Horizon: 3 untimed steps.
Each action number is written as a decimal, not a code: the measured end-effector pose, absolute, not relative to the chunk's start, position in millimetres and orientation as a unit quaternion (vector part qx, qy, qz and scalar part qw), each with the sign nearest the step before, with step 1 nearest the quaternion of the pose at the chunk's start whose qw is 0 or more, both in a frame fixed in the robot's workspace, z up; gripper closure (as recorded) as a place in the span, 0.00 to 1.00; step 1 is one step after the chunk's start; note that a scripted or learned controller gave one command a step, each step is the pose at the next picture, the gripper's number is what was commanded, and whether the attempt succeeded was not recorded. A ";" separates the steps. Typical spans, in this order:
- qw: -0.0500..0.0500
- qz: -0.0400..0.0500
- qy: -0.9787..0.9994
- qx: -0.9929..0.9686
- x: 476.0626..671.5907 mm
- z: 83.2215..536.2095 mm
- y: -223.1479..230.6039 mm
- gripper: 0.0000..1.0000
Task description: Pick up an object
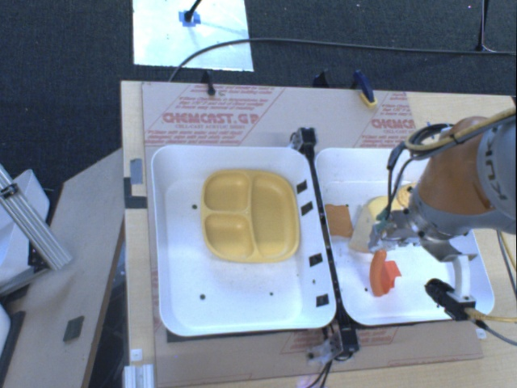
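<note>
An orange piece (384,274) lies in the right bin (420,309), directly below the end effector (386,237); its finger state cannot be told. A brown block (339,221) lies left. A yellow tray (249,216) occupies the left bin (182,297).

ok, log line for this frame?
tool over right white bin | above orange plastic piece | yellow sectioned plate in left white bin

Yellow divided plate (249,216), left bin (182,297)
</note>
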State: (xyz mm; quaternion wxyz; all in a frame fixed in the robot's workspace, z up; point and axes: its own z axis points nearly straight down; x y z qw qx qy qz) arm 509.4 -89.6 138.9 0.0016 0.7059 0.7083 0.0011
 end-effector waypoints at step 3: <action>0.000 0.001 0.710 0.704 526.2 233.9 -41.7 1.00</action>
